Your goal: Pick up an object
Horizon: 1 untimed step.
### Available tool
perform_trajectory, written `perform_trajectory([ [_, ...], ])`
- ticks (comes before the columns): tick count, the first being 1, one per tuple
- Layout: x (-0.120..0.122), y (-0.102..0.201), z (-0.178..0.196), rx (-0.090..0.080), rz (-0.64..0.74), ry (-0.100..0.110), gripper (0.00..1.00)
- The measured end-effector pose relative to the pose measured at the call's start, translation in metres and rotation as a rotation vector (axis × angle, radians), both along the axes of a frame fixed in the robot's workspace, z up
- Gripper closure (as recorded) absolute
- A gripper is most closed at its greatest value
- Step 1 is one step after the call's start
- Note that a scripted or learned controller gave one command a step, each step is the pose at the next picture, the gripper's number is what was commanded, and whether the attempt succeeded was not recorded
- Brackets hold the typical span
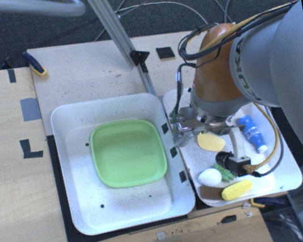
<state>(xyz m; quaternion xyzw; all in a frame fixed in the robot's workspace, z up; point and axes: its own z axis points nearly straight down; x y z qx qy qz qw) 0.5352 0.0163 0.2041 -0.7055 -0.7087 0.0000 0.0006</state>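
Gripper sits low over right bin's left edge, finger state unreadable from here; pale yellow lemon-shaped piece lies just beside it in that bin, looks light, hard, slick plastic, so I'd pinch across its short middle.

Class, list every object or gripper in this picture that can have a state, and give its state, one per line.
Square green plastic plate: lying flat, right way up, in the left white bin.
Small blue plastic bottle: lying on its side in the right white bin.
White egg-shaped object: resting on the right bin's floor.
Yellow corn-shaped toy: lying on its side.
Robot's gripper: low over the right bin.
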Motion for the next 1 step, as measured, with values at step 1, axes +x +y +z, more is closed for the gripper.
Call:
perform_trajectory([
  [1,-0.0079,0.0469,0.0142,0.000,0.000,-0.001,1.00],
])
